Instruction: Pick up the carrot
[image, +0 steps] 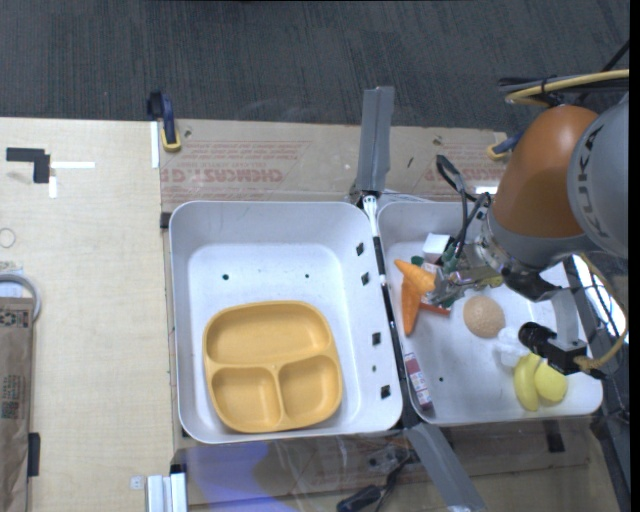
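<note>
The gripper (452, 284) sat low in the right bin (470, 400), right at the carrot's (410, 295) thick end, though whether it was open or clamped couldn't be told! The carrot lay by the left wall, tip toward the camera. Best bet: straddle the thick end squarely, then lift straight. One carrot, one round beige ball (484, 317), one yellow fruit (537, 381), one tray (272, 363) next door.

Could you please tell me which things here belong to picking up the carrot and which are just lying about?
Job: carrot, gripper, right bin.
Lying about: yellow tray, left bin, egg, banana.
</note>
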